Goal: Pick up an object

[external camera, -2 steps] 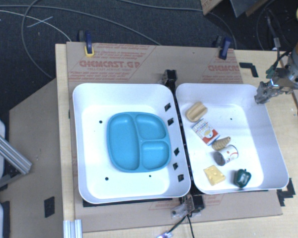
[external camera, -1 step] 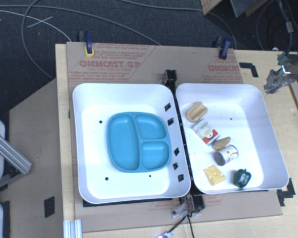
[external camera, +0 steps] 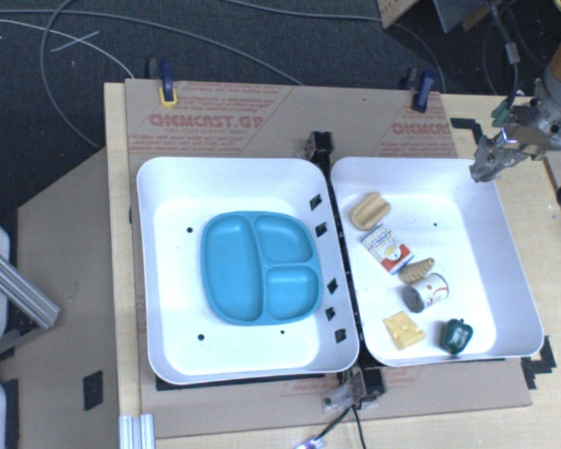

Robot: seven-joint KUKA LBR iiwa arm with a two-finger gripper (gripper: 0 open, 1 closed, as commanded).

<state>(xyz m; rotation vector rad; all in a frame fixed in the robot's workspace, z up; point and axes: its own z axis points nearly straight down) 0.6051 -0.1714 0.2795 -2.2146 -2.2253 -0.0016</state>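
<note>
The right bin (external camera: 486, 241) holds several small items: a tan bread roll (external camera: 369, 210), a red and white packet (external camera: 386, 249), a small brown pastry (external camera: 417, 270), a white and grey can on its side (external camera: 424, 293), a yellow cheese wedge (external camera: 404, 330) and a dark green pepper (external camera: 456, 336). My gripper (external camera: 489, 165) hangs at the bin's far right corner, above its rim and well away from all of them. Nothing shows between its fingers.
The left bin (external camera: 168, 251) carries a blue divided plate (external camera: 261, 267) in its middle. Black clips run along the seam between the bins. Blue clamps (external camera: 167, 82) hold the cardboard sheet at the back. Cables trail over the dark floor behind.
</note>
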